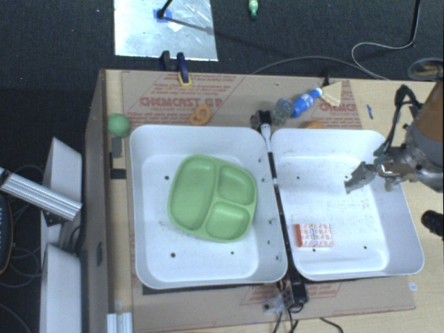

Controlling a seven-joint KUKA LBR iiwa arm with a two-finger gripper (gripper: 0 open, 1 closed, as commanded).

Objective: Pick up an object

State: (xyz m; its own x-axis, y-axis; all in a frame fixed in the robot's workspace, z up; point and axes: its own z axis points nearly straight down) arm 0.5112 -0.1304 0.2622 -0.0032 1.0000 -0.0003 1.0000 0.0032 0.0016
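Observation:
A small flat packet [314, 234], orange-red and white, lies in the right bin [399, 255] near its front edge. A pale green divided plate [211, 198] rests in the middle of the left bin [149, 255]. My gripper [364, 175] hangs over the right half of the right bin, reaching in from the right. It is above and to the right of the packet, well apart from it. Nothing shows in its grasp.
Behind the bins on the board lie a blue bottle [303, 103], an orange ring [200, 114] and a green ball [118, 124]. A blue and yellow clamp [182, 68] sits at the board's back edge. A shiny metal sheet [165, 19] lies on the dark floor beyond.

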